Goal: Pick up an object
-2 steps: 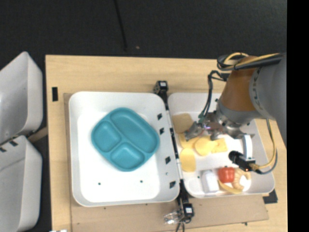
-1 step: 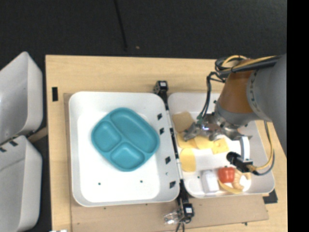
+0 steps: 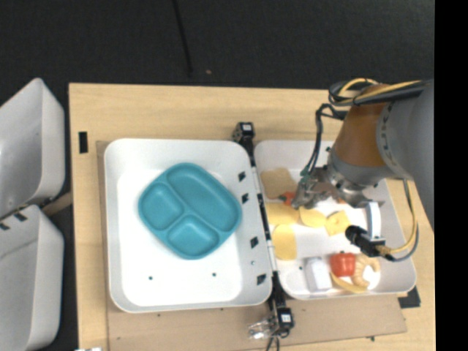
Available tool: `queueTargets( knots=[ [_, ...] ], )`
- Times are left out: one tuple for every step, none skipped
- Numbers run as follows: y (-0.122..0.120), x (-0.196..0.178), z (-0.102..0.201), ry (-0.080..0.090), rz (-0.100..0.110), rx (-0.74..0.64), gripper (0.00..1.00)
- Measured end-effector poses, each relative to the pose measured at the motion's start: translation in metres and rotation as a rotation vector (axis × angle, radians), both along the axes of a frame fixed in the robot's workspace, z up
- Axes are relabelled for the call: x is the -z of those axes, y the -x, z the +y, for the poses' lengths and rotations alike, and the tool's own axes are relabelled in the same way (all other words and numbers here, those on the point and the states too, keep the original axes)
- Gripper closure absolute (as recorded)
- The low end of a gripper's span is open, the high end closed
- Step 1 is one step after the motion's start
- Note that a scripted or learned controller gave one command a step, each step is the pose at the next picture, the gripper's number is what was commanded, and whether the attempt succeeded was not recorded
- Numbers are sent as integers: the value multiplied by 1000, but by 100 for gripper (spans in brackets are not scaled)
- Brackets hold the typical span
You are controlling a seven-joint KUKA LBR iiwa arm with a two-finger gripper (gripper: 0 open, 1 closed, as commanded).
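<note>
Several flat yellow food pieces (image 3: 312, 218) are lying just beneath the tool (image 3: 306, 194) (grip state unclear); it is reaching down, needing a closing pinch next.

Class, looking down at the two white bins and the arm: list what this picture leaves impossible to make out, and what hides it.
- Gripper: its fingers are too small and blurred in the camera view.
- Right bin: the arm covers part of its floor.
- Red object: too blurred to identify.
- Yellow pieces: shapes run together, so their count is unclear.
</note>
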State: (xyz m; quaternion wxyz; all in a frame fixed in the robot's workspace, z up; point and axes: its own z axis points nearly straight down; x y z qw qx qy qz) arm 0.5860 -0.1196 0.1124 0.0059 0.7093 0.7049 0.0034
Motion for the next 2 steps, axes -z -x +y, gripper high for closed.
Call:
queueTargets(
  knots=[
    [-3,-60,5,-3,9,-10,100],
    [-7,-122,6,-2,9,-10,100]
  ],
)
